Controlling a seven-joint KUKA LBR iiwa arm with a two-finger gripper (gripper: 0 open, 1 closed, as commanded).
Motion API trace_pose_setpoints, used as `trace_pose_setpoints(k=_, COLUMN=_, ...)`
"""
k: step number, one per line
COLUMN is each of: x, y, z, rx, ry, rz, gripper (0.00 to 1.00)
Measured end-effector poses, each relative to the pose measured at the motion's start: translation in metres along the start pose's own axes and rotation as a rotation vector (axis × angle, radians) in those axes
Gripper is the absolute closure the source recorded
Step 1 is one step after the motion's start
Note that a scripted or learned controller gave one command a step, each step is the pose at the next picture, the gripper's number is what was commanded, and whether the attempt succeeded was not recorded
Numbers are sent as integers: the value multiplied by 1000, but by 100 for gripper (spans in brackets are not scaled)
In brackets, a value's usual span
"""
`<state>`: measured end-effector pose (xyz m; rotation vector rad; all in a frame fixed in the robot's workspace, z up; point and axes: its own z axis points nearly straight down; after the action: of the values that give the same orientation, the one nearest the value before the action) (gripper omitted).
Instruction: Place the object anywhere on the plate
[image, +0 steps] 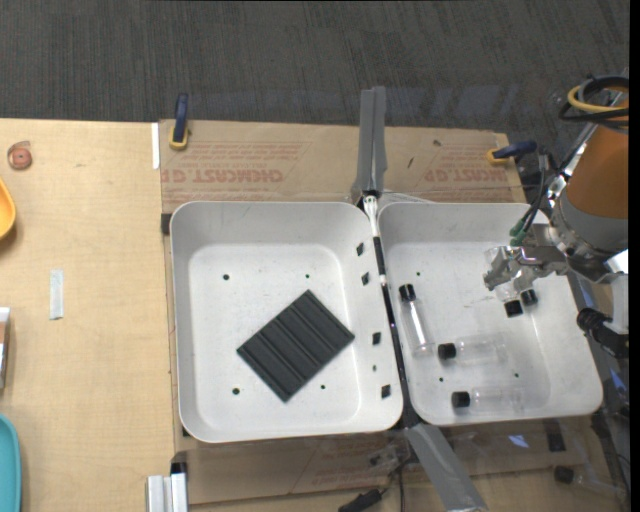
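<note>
A black ribbed rectangular plate (296, 344) lies turned at an angle on the floor of the left bin (200, 300). Three clear tubes with black caps lie in the right bin (560, 400): one (412, 318) near its left wall, one (470, 351) in the middle and one (488, 400) near the front. My gripper (518, 292) hangs over the back right part of the right bin, away from the tubes and far right of the plate. Nothing shows in its grasp.
A metal divider (372, 150) runs between the bins at the back. Clamps (180, 125) (510, 153) hold the cardboard sheet behind the bins. The arm's orange band (600, 170) and cables stand above the right bin's right rim.
</note>
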<state>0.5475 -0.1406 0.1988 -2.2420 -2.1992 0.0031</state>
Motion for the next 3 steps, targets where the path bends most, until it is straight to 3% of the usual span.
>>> trace_pose_setpoints(k=1, x=110, y=-14, z=-26, rx=1, ry=0, rz=-89, gripper=100)
trace_pose_setpoints(k=2, x=169, y=-20, z=-19, rx=0, ry=0, rz=-285, gripper=100)
trace_pose_setpoints(k=3, x=202, y=-22, z=8, rx=2, ry=0, rz=-525, gripper=100)
